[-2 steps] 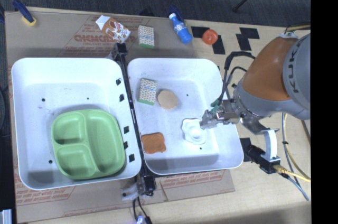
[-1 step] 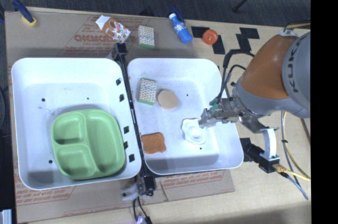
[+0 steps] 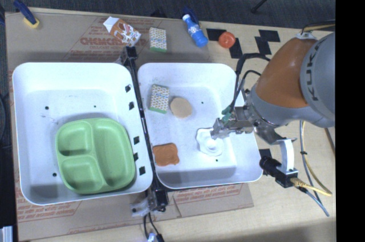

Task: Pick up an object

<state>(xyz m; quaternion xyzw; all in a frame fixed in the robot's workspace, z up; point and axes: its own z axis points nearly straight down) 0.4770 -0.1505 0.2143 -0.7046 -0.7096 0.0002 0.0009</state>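
Left bin (image 3: 28, 121) held a green tray (image 3: 94, 154). Right bin (image 3: 188, 72): sponge (image 3: 159, 98), tan disc (image 3: 181, 108), orange piece (image 3: 165, 154), then a small white object (image 3: 209, 142) directly under the gripper (image 3: 223, 131). Jaw state: cannot tell. White object looked light, rigid, likely slick; best pinched across its narrow middle.
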